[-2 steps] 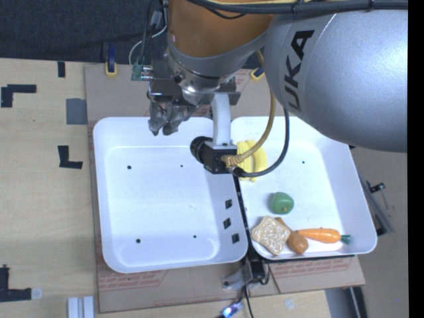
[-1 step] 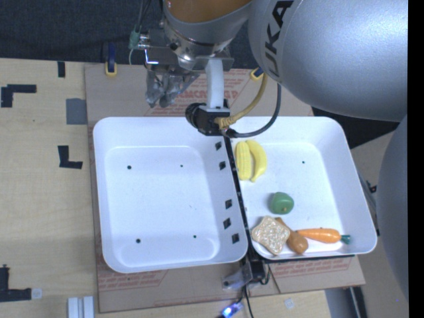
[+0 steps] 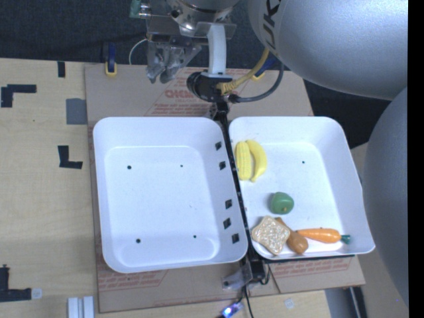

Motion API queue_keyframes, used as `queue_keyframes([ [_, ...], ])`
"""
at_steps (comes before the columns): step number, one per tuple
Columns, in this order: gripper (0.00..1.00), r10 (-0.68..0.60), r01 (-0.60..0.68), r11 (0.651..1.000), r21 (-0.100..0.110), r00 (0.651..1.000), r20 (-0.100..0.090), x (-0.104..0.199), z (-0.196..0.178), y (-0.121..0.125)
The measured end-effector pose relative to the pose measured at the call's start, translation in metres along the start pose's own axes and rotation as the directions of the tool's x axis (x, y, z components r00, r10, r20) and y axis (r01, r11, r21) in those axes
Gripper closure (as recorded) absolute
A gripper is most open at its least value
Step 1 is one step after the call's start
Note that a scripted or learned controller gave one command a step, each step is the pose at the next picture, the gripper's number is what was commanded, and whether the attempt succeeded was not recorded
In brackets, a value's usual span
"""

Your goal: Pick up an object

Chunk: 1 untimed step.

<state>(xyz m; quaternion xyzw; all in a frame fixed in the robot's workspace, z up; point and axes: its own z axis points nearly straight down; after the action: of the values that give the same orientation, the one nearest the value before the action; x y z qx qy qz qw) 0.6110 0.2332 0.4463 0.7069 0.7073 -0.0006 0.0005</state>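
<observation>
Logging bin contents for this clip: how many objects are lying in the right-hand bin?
5, by my count: bananas by the divider, a green apple mid-bin, and along the near edge a cracker, a brown piece and a carrot. More could hide beneath these.

One fixed overhead view, slanted down onto both bins (image 3: pixel 106 138).

Cut off, blurred and overlapped parts

The arm (image 3: pixel 331 25) runs off the top and right edges. The pincer (image 3: pixel 165 61) is blurred, its fingers' state unreadable. The cracker (image 3: pixel 270 234) overlaps part of a small brown item (image 3: pixel 297 244), too small to identify.
</observation>
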Motion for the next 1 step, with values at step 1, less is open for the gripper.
queue_keyframes([
  [1,1.0,0.0,0.0,1.0,0.007,1.0,0.003,-0.0003,0.0316,0.0097],
])
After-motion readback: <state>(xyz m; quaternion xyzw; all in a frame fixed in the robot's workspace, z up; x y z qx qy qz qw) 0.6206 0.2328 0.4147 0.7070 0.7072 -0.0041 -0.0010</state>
